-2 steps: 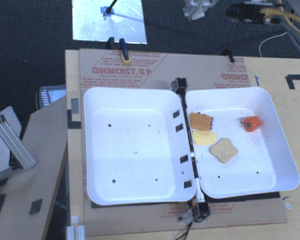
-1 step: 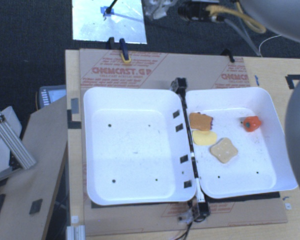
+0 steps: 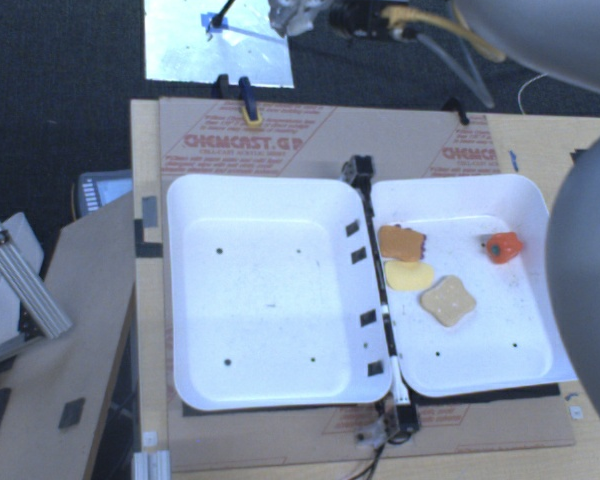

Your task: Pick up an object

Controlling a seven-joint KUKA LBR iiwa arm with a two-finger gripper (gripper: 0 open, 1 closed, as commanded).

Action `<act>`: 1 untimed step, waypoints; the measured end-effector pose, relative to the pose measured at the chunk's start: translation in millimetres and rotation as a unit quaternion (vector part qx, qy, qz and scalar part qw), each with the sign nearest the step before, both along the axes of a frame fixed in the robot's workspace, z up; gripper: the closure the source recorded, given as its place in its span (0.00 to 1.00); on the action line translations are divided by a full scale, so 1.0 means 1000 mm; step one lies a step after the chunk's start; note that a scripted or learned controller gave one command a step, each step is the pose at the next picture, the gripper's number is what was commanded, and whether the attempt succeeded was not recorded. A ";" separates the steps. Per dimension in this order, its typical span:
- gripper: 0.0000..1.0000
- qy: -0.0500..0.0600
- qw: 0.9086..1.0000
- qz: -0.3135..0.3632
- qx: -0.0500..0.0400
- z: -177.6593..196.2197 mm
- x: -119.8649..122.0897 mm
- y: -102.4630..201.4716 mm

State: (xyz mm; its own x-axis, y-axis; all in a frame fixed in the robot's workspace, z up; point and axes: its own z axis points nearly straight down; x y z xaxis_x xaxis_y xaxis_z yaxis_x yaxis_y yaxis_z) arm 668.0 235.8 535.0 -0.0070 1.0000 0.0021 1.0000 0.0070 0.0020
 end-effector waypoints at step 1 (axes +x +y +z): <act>1.00 0.008 1.000 -0.004 -0.004 -0.346 -0.003 -0.027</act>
